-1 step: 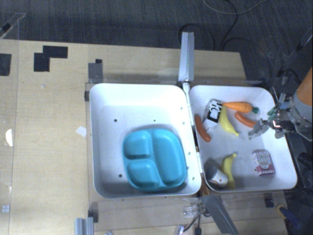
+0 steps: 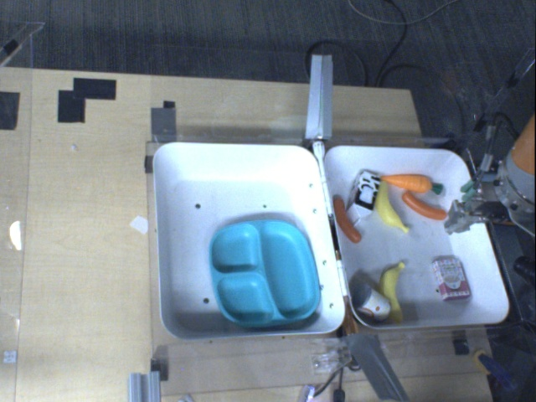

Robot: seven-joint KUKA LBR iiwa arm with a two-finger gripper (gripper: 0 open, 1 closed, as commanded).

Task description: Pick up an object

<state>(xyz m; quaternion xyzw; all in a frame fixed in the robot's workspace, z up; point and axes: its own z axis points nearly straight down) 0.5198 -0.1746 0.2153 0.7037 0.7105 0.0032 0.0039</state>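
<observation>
The right bin (image 2: 481, 308) holds several small items. Two orange carrots (image 2: 406, 182) (image 2: 425, 206) lie near its back, beside a yellow banana (image 2: 389, 210) and a black-and-white carton (image 2: 364, 189). A red sausage (image 2: 346, 219) lies along the left wall. A second banana (image 2: 391, 287) rests against a grey cup (image 2: 368, 300) at the front left. A small red-and-white box (image 2: 450, 276) sits at the front right. My gripper (image 2: 462, 214) hangs at the bin's right side, just right of the lower carrot's tip, with nothing seen in it.
The left bin (image 2: 180, 224) holds a blue divided plate (image 2: 264, 270). A metal post (image 2: 320, 99) stands behind the wall between the bins. Cables trail at the back right, and the arm (image 2: 515, 182) reaches in from the right.
</observation>
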